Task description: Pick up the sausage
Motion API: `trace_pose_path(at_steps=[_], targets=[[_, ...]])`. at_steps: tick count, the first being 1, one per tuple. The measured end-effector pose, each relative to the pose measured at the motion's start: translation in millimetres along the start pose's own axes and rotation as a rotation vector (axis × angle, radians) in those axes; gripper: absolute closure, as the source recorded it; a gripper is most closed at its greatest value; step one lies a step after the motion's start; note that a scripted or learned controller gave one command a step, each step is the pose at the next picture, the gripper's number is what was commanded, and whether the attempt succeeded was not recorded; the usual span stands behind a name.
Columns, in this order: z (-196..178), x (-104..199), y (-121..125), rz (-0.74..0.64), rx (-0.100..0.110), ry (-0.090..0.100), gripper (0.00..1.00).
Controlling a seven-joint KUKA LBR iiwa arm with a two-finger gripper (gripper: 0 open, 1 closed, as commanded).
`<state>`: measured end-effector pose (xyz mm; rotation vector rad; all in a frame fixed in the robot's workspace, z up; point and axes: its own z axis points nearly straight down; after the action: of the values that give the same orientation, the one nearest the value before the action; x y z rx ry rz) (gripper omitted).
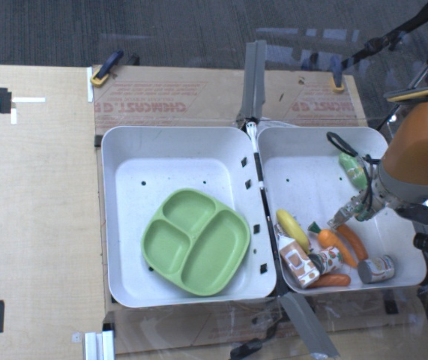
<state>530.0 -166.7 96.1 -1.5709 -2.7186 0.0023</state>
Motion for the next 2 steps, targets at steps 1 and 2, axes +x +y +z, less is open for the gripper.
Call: trace_pose_path(at_steps=[1, 2], targets=[[-131.9, 50.3, 42.3, -0.014, 0.0, 0.0, 1.0], [-131.4, 50.2, 42.0, -0.013, 0.001, 0.0, 0.0]])
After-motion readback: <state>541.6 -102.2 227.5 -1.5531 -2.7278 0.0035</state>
